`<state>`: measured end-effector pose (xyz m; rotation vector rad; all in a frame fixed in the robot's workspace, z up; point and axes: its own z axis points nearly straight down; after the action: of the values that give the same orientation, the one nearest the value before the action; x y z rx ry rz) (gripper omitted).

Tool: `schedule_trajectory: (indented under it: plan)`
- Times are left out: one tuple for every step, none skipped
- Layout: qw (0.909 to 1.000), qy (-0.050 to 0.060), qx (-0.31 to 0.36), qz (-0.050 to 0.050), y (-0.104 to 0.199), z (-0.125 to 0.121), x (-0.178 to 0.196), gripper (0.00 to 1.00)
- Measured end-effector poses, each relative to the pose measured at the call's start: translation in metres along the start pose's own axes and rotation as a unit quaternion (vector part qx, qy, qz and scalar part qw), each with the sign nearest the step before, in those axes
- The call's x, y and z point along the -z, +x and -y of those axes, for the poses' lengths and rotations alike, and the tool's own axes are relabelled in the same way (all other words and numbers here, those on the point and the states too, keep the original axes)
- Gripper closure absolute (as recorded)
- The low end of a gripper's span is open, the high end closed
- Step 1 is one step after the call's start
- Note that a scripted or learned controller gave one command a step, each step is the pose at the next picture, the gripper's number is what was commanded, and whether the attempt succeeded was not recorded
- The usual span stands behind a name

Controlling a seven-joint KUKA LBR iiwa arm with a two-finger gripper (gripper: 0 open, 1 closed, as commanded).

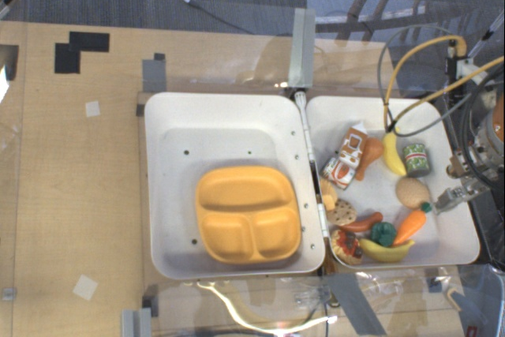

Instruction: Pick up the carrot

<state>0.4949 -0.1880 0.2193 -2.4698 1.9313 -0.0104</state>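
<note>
The carrot (410, 226) is orange with a small green top. It lies tilted in the right bin (461, 249), near that bin's front right corner. Its green end points up and to the right. My gripper (448, 200) reaches in from the right edge and sits just right of the carrot's green top, close to it. Nothing shows as held in it. The arm's body and cables are cut off by the frame's right side.
Around the carrot lie a tan egg-shaped toy (412, 192), a green can (416, 159), a banana (393, 154), a drumstick (369, 158), a carton (347, 156), a cookie (342, 211) and a bowl (343, 249) with a sausage, a green piece and another banana. The left bin (166, 170) holds a yellow divided plate (248, 213).
</note>
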Motion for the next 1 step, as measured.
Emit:
schedule_trajectory:
  plan:
    - [0.9861,-0.001,0.166,-0.001,-0.0333,0.0378,-0.1302,1.00]
